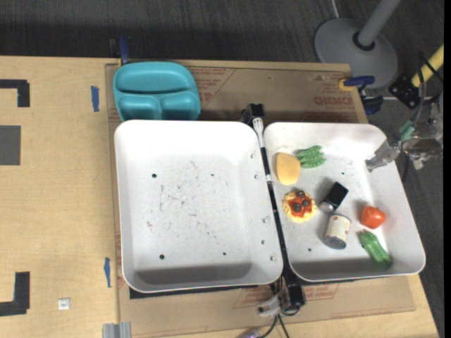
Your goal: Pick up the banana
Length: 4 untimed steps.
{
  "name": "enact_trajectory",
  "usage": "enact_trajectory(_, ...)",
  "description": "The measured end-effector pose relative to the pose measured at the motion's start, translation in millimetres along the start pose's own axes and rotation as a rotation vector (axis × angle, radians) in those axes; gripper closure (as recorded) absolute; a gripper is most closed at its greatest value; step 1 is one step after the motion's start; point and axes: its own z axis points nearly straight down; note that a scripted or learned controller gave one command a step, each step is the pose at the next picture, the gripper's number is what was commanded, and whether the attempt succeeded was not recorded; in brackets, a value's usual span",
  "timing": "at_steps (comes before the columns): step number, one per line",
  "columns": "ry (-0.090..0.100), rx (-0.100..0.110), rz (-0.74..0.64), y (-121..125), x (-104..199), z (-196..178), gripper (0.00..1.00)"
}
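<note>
We see the banana (287, 167), a stubby yellow toy, lying in the right bin (405, 259) near its back left corner, close to the wall shared with the left bin (190, 210). Nothing is holding it. Just beside it, toward the right, lies a leafy green toy vegetable (310, 156). In front of the banana sits a small round yellow toy with red and dark toppings (299, 205).

Further right we find a small black block (335, 196), tilted, and just in front of it a white can (338, 229) on its side. A red tomato (373, 217) lies nearer the bin's right wall, with a long green vegetable (375, 248) in front of it.

The pincer (380, 159) hangs over the back right part of the right bin, well apart from the banana. We cannot tell whether it is open or closed, and nothing shows in its grasp.

Behind the left bin stands a teal divided tray (156, 90). Both bins rest on a brown cardboard-covered surface (296, 90). Beyond it, on the dark floor, stands a round grey stand base (345, 41).
</note>
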Motion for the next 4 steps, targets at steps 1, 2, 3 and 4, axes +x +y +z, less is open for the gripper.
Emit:
enact_trajectory(1,0.001,0.002,-0.01,-40.5,57.2,121.2,0.0)
enact_trajectory(2,0.0,0.0,-0.201,25.7,119.2,53.3,0.0)
enact_trajectory(3,0.002,0.003,-0.34,-1.0,189.0,53.6,0.0)
enact_trajectory(4,-0.002,-0.003,-0.522,31.5,100.3,28.9,0.0)
